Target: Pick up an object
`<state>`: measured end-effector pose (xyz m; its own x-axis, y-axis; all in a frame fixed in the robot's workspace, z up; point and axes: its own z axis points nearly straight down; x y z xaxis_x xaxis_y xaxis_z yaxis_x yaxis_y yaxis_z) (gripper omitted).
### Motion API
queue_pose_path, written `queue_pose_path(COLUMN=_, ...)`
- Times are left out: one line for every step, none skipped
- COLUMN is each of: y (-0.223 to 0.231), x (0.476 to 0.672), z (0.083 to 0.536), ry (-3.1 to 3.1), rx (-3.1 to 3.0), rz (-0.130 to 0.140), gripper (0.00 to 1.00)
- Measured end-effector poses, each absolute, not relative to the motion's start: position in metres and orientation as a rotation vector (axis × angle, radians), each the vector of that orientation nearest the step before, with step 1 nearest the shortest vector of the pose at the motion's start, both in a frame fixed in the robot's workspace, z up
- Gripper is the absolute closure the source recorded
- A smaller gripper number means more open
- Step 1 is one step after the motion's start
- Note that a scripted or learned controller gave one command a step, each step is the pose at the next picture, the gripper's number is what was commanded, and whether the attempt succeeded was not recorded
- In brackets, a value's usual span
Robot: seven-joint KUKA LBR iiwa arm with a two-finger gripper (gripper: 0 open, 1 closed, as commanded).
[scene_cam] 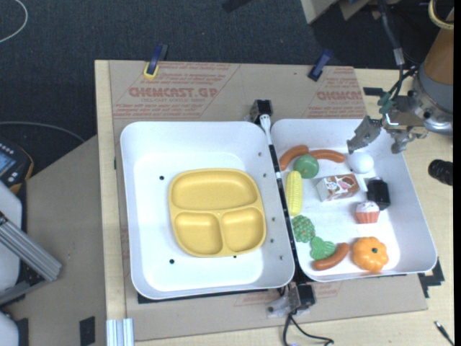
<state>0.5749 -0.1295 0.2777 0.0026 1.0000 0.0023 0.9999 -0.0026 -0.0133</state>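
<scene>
Camera view: gripper [380, 137] hangs over the right bin's [421, 229] far right corner, fingers [360, 137] spread apart, nothing between them. White ball [361, 163] sits just below the left finger, possibly touching, hard to tell. Landmark is the ball: black block [377, 192] and cupcake [367, 212] nearer the camera, snack box [337, 187] to its near left, sausage [325, 154] and green ball [306, 166] left of it. Corn [294, 192] lies along the bin's left wall. Pumpkin [369, 254] crowds the near rim. Bare floor shows right of the ball. Left bin [140, 215] holds a yellow tray [216, 211], open margin around it.
</scene>
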Motion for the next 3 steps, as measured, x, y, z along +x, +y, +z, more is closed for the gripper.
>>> queue_pose_path(y=-0.129, x=0.577, z=0.284, ry=-2.221, rx=-2.221, rz=0.001, gripper=0.0)
queue_pose_path(y=-0.129, x=0.578, z=0.22, ry=-2.216, rx=-2.217, rz=0.007, gripper=0.0)
queue_pose_path(y=-0.128, x=0.579, z=0.157, ry=-2.216, rx=-2.217, rz=0.006, gripper=0.0)
